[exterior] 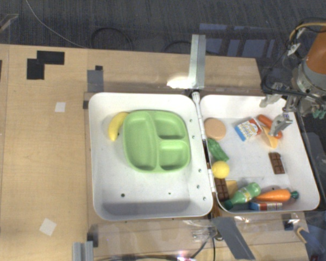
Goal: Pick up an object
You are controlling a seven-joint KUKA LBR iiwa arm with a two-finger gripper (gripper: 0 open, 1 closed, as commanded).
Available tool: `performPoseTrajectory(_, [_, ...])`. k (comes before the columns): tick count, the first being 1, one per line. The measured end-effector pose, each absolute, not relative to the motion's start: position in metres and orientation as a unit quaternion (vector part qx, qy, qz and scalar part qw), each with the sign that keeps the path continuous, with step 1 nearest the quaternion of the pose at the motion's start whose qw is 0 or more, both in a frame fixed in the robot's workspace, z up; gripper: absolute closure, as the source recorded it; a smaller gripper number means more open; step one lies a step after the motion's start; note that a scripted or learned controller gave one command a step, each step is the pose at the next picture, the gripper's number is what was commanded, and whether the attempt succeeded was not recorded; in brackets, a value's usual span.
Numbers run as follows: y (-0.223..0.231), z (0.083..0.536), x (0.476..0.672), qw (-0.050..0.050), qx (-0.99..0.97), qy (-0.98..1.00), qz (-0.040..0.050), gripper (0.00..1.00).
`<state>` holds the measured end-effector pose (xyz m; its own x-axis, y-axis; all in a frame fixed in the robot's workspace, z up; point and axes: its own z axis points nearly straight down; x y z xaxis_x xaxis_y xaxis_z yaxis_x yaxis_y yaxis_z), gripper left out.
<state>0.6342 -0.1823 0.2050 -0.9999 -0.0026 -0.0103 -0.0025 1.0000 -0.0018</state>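
Observation:
The right bin holds several toy foods: a tan round bun, a blue and white packet, a red sausage, a yellow-orange wedge, a green vegetable, a lemon, a brown chocolate bar, a green bottle and a carrot. My gripper hangs over the bin's upper right part, just right of the sausage and above the wedge. Nothing is visibly held in it.
The left bin carries a green divided plate with a banana at its left. A metal post rises behind the seam between the bins. Another brown bar lies at the right bin's lower left.

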Motion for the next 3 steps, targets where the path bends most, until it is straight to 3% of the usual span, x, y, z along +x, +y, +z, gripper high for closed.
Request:
performPoseTrajectory(1, [-0.19, 0.089, 0.671, 0.003, -0.042, 0.999, -0.0013, 0.0])
performPoseTrajectory(2, [-0.189, 0.088, 0.613, 0.006, -0.009, 1.0, -0.001, 0.0])
performPoseTrajectory(3, [-0.175, 0.088, 0.63, 0.006, 0.065, 0.998, -0.0003, 0.0])
